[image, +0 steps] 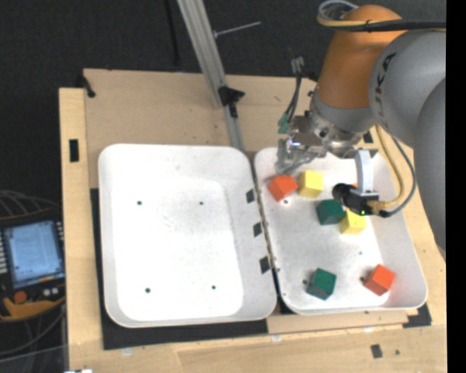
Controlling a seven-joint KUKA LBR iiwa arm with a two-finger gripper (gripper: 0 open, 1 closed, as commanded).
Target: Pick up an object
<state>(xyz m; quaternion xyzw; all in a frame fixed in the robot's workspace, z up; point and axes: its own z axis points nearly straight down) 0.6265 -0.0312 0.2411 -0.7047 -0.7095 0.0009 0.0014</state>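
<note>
Dark floor all round, w/ a tan table in the middle carrying two white bins side by side. From my feed the left bin shows just a few small dark dots on its floor. Right bin has the blocks: orange block near its upper left corner, yellow block just beside it to the right, green block a bit lower, w/ a 2nd yellow block touching its right side. Nearer the front edge sit another green block and another orange block, well apart from each other. Arm comes in from the right; the tool hangs over the bin's upper left corner, just above the orange block. Can't tell if the tool is released or clenched, too blurry, and I see nothing in it. Slanted metal pole rises at the back. Handheld screen unit lies off the table at far left.
</note>
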